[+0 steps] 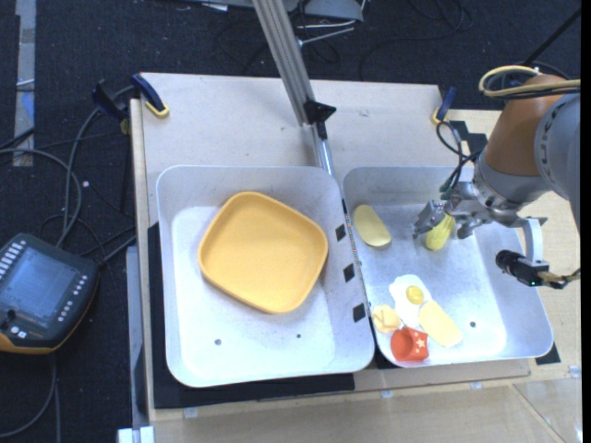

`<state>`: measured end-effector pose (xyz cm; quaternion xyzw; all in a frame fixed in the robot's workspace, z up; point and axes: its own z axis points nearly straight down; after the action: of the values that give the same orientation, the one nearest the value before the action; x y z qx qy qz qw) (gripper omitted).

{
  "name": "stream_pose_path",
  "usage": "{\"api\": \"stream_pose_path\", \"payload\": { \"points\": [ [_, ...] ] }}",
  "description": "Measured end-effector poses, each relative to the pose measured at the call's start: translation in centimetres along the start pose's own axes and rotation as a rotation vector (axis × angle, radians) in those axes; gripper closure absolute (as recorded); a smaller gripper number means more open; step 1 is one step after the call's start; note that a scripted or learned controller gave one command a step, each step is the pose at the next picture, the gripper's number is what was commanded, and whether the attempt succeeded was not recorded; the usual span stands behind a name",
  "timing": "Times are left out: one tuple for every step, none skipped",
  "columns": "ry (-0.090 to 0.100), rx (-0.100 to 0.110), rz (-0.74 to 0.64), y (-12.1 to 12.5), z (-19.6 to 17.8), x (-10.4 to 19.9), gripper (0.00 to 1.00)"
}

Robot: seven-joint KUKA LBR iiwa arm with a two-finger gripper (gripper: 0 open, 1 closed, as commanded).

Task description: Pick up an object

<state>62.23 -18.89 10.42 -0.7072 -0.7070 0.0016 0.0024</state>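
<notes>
Left bin [175,247]: holds one yellow plate [263,250], lying flat near the middle; leave it alone.
Right bin [517,335]: holds the small pieces you can pick from.
Yellow-green fruit [438,233]: upper part of the right bin, seated between the gripper's fingers.
Gripper [443,221]: clenched on the yellow-green fruit, low over the bin floor — whether the fruit is clear of the floor, you cannot tell.
Pale yellow piece [372,226]: near the bin's left wall, apart from the gripper.
Fried egg [411,295]: lower in the bin, just beside a yellow slice [440,324] and a red piece [409,344].
Step in hand: the lift, by your best judgement.
Advice: raise straight up and slowly — a rounded fruit can roll out of a two-finger pinch.
</notes>
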Motion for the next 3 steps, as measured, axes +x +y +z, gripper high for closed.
{"api": "stream_pose_path", "payload": {
  "points": [
    [-0.001,-0.006,0.0,0.2,-1.4,0.0,1.0],
    [-0.002,-0.009,0.0,0.1,-6.3,-1.0,1.0],
    [-0.002,-0.009,-0.001,0.9,-10.9,-0.7,1.0]
  ]
}}
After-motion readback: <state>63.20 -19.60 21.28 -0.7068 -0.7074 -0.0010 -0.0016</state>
